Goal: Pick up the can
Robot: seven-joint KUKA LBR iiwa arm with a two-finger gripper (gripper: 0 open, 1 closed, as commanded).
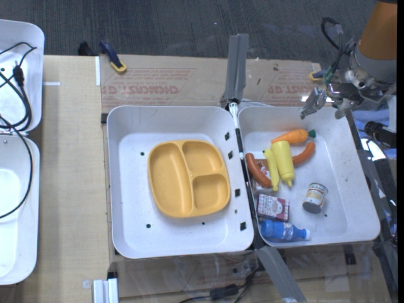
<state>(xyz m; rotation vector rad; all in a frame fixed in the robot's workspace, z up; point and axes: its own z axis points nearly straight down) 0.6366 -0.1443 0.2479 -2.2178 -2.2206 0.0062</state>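
Task not started: can (315, 197) lies untouched in right bin (353, 229), near its front, apart from the yellow bottle (283, 160) and carrot (291, 136). Gripper (325, 101) hovers over the bin's back edge, well apart from can, fingers spread, nothing between. Can label too small to read; arm cut off at frame edge.

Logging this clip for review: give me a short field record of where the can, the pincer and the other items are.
can: right bin, lower right part, lying apart from other items
pincer: above right bin's far edge, away from can
right bin: also holds carrot, mustard bottle, two sausages, blue bottle, small carton
left bin: holds yellow divided plate
task status: can not yet picked up
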